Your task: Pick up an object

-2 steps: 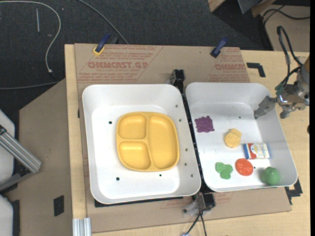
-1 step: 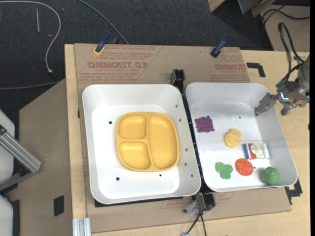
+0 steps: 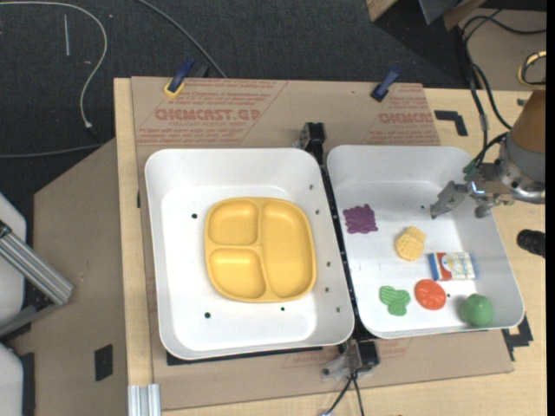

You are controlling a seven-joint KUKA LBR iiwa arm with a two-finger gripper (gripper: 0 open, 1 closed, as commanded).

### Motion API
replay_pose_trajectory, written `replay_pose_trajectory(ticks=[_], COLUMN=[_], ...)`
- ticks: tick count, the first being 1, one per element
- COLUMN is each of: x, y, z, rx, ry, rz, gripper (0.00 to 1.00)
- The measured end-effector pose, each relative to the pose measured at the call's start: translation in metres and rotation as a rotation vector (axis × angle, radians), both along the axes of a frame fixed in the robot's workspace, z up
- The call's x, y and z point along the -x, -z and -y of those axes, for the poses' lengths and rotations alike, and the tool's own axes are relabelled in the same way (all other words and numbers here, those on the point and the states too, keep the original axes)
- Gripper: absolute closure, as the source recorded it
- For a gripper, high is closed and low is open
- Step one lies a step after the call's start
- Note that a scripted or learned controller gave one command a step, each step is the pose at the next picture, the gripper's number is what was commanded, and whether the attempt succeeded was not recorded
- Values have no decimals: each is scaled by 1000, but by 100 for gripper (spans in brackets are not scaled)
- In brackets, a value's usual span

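The right bin [image 3: 390,165] holds several small toy foods. A purple grape bunch [image 3: 360,219] lies at its left, a yellow corn piece [image 3: 411,243] near the middle, and a small white, blue and red carton [image 3: 452,267] below that. Along the front sit a green leafy piece [image 3: 395,299], a red tomato [image 3: 430,295] and a green ball [image 3: 475,309]. My gripper [image 3: 462,204] hangs over the bin's upper right part, open, with nothing between its fingers. It stands up and to the right of the corn, apart from every item.
The left bin [image 3: 173,189] holds a yellow three-compartment plate [image 3: 260,249]. A black divider [image 3: 334,232] runs between the bins. Blue clamps [image 3: 179,80] pin the cardboard at the back. Cables trail at the far right and upper left.
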State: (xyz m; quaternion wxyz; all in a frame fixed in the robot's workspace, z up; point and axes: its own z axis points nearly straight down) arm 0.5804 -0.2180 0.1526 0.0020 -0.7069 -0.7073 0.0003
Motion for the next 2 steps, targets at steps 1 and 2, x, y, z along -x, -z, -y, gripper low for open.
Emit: replay_pose_trajectory(ticks=[1,2], x=[-3,-3], y=[61,67], z=[1,0], rx=[1,-1], ry=[0,-1], rz=[0,0], gripper=[0,0])
